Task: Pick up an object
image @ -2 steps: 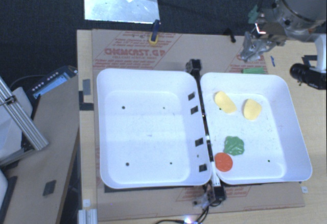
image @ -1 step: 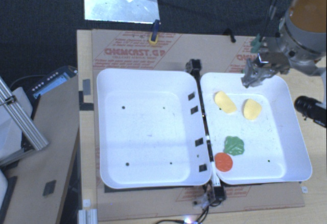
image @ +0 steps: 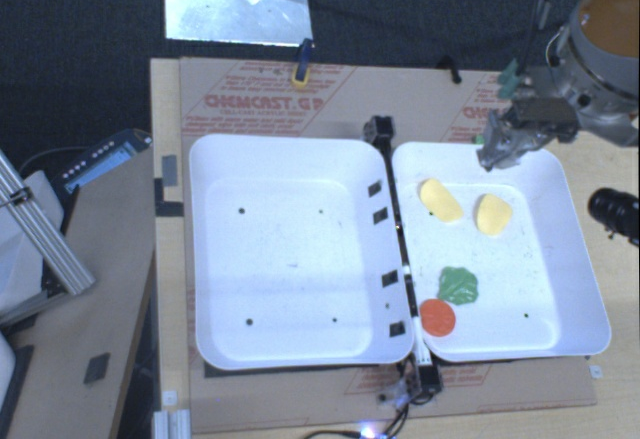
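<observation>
- Seen from the camera above the worktop [image: 560, 372], two shallow white bins sat side by side on a printed cardboard sheet; the left bin [image: 215, 227] carried nothing, so any pick had to come from the right bin [image: 570, 257].
- The right bin held four small things: a pale yellow lump [image: 440, 200] near its upper middle, a second yellow lump [image: 493, 214] just beside it but apart, a green crumpled piece [image: 458, 285] lower down, and an orange-red disc [image: 437, 317] touching the green piece's lower edge.
- The tool [image: 497, 152] hung over the bin's far rim, above and a little right of the yellow lumps, holding nothing; whether it was spread or pressed together I cannot tell.
- That spot looked like a staging position: the yellow lumps lay nearest, each with free space around it, which probably made them easier targets than the touching green and orange pair.
</observation>
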Controlling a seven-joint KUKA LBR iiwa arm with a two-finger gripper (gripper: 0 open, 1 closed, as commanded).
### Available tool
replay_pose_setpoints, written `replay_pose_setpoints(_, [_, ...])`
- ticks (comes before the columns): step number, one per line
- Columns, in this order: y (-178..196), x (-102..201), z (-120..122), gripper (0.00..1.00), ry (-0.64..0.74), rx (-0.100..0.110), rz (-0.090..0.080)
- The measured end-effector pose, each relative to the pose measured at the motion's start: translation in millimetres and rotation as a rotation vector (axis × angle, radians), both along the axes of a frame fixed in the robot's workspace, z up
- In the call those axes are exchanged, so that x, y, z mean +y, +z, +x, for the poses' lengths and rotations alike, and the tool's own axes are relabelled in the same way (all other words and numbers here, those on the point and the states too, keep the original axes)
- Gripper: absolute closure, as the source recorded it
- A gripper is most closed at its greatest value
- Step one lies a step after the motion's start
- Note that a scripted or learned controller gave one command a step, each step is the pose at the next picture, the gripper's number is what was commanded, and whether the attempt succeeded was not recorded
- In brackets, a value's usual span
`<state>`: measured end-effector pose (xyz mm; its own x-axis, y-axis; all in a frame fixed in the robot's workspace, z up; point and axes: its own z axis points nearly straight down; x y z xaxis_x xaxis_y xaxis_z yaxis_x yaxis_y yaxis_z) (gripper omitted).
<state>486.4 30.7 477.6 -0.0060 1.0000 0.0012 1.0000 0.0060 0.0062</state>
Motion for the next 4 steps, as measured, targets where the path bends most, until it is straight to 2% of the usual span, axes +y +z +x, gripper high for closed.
replay_pose_setpoints(1, [61,5,0,1.0,-0.001,-0.003,0.0])
replay_pose_setpoints(2, [-39,74,6,1.0,0.005,0.013,-0.001])
replay_pose_setpoints(3, [-13,95,0,1.0,0.001,0.002,0.001])
replay_pose_setpoints(4, [29,89,0,1.0,0.0,0.001,0.001])
